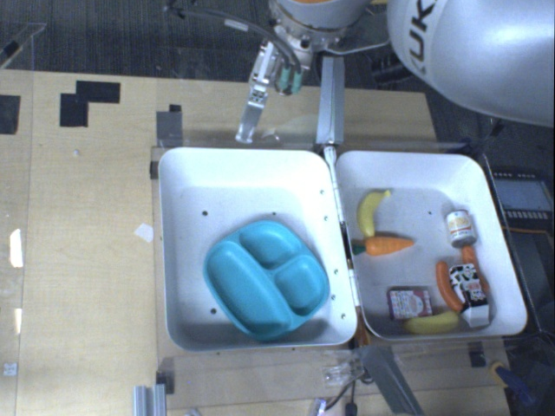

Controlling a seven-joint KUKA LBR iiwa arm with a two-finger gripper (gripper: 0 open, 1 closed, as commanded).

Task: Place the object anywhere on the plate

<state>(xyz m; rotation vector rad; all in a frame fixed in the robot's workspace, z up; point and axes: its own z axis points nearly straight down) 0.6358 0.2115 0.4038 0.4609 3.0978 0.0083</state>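
A blue plate (267,277) with three compartments lies tilted in the left bin (186,232), toward its front. The right bin (416,180) holds the loose objects: a yellow banana (373,211), an orange carrot (388,245), a small jar (460,228), an orange sausage (445,286), a cow-patterned carton (469,289), a red packet (409,302) and a second banana (432,323). My gripper (270,94) hangs high over the far rim of the left bin, well away from the plate and from every object. Nothing shows in it.
A metal divider post (327,102) stands behind the seam between the two bins. The grey arm (468,33) covers the top right corner. Wooden bench surface (78,232) stretches out to the left of the bins.
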